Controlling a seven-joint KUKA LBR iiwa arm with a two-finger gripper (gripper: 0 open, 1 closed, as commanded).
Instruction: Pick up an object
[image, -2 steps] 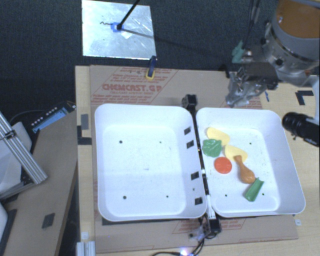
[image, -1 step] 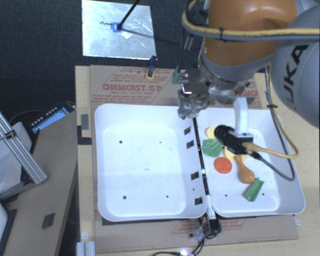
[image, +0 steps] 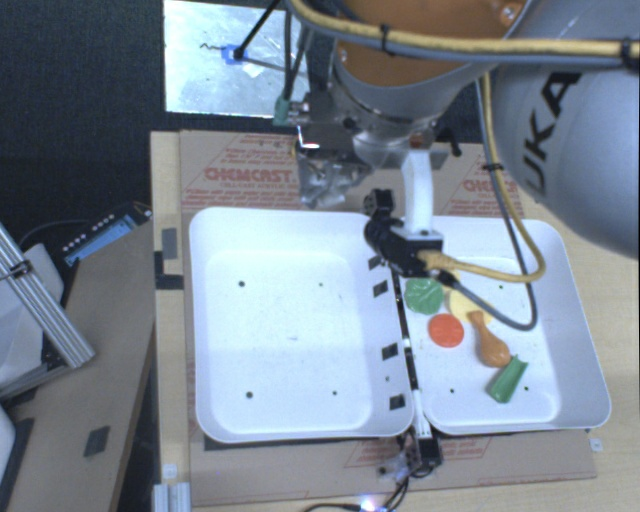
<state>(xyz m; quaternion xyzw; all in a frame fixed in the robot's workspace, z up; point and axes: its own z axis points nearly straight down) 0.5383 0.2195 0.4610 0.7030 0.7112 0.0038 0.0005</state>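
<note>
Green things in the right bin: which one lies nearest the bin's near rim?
The long green stick, beside the tan drumstick; the other green piece is round and lies farther back.

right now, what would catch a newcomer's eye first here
The grey arm with its orange band looms across the top, its gripper hanging over the far rim of the left bin. Then the bright cluster in the right bin: a green lump, an orange disc, an orange-tan drumstick shape and a green block.

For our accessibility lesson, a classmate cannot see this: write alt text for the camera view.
The robot's gripper hangs near the far rim of the left bin. The right bin holds small toys: a green lump, orange disc, orange drumstick, green stick.
</note>
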